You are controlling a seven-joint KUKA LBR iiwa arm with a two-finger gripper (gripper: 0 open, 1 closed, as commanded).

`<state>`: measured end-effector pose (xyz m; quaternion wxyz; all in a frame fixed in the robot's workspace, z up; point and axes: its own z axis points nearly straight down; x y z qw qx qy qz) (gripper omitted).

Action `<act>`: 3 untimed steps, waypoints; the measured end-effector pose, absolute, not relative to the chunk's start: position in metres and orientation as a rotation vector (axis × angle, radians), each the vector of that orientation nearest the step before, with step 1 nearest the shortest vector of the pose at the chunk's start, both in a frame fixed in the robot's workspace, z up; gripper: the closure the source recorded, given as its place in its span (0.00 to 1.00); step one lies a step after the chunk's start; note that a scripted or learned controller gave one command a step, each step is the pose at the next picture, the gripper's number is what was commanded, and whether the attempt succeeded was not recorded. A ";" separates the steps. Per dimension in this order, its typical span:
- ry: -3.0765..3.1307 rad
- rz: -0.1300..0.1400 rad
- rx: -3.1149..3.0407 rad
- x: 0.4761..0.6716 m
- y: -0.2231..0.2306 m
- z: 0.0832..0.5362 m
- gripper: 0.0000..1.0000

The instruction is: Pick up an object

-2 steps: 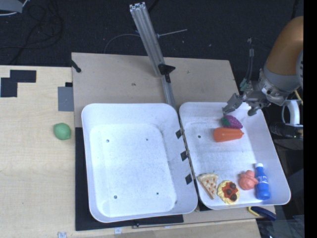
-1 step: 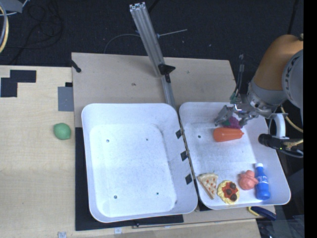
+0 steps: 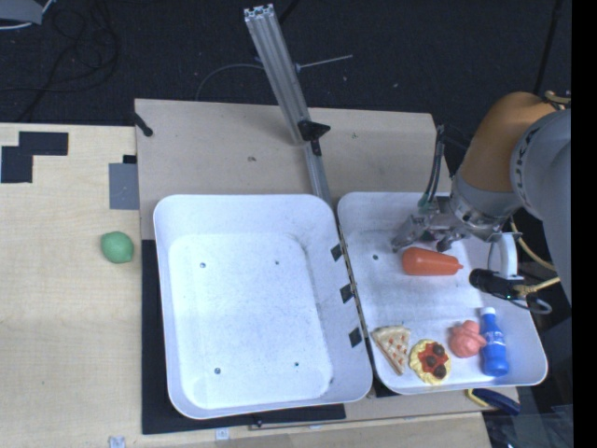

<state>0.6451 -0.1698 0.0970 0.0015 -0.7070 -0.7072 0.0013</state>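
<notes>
Five things sit in the right bin (image 3: 373, 222): carrot (image 3: 431, 262), pizza slice (image 3: 393, 346), tart (image 3: 429, 360), pink lump (image 3: 465, 338), bottle (image 3: 492, 343). Gripper (image 3: 427, 236) hangs over the carrot, grip unclear.

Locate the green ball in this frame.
The green ball sits on the wooden bench top at the camera view's left, outside both bins, just left of the left bin.

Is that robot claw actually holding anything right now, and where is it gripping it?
It cannot be told. The gripper sits just above the orange carrot-shaped toy in the right white bin, but nothing visibly sits between its fingers.
</notes>
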 end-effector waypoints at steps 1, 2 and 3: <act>-2.221 0.001 -2.221 0.646 -0.170 0.110 1.00; -2.224 -0.003 -2.223 0.645 -0.180 0.164 1.00; -2.223 -0.002 -2.223 0.643 -0.185 0.207 1.00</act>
